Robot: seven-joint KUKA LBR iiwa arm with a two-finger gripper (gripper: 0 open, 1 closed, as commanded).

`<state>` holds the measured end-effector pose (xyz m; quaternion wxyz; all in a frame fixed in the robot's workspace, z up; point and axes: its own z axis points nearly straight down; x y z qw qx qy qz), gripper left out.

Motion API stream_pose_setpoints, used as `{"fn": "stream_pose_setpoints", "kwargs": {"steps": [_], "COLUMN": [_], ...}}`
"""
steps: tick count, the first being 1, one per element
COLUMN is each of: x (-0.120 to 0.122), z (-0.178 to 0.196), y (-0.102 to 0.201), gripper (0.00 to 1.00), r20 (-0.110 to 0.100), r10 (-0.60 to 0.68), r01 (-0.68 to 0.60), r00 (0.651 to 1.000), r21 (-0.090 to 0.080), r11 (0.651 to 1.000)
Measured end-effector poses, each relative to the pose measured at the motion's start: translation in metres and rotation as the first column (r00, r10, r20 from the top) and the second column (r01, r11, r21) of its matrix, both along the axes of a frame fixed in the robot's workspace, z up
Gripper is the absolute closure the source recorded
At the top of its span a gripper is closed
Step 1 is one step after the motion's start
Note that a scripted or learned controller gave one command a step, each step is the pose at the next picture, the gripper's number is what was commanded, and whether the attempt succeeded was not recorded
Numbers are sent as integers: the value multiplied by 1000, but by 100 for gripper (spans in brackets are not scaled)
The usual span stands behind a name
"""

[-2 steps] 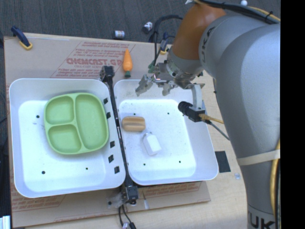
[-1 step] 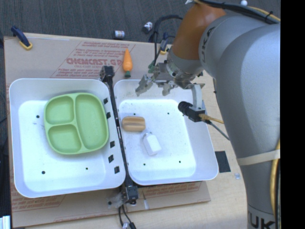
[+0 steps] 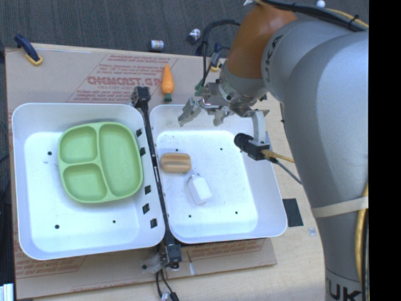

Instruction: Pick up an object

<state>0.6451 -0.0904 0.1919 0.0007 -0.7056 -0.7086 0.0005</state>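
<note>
In the right bin [image 3: 263,212] lie a tan bread-like piece [image 3: 175,162] near the left wall and a small white block [image 3: 199,190] just below it. My gripper [image 3: 202,117] hangs over the bin's far edge, above and behind both pieces. Its fingers [image 3: 187,112] are spread open with nothing between them. The grey arm with its orange band comes in from the upper right.
A green divided plate [image 3: 100,162] fills the middle of the left bin [image 3: 31,231]. An orange carrot toy [image 3: 167,80] lies on the cardboard behind the bins. A black clip [image 3: 140,95] sits at the top of the divider, and a black fitting [image 3: 248,145] juts over the right bin.
</note>
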Motion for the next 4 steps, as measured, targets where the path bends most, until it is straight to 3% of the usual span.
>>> {"fn": "stream_pose_setpoints", "kwargs": {"steps": [2,3,4], "x": [11,10,12], "z": [0,-101,-90], "y": [6,-47,-46], "gripper": [0,0,100], "r20": [1,-4,-2], "r10": [1,1,4], "r01": [-1,-1,-4], "r00": [1000,1000,1000], "r21": [0,-1,0], "r11": [1000,1000,1000]}}
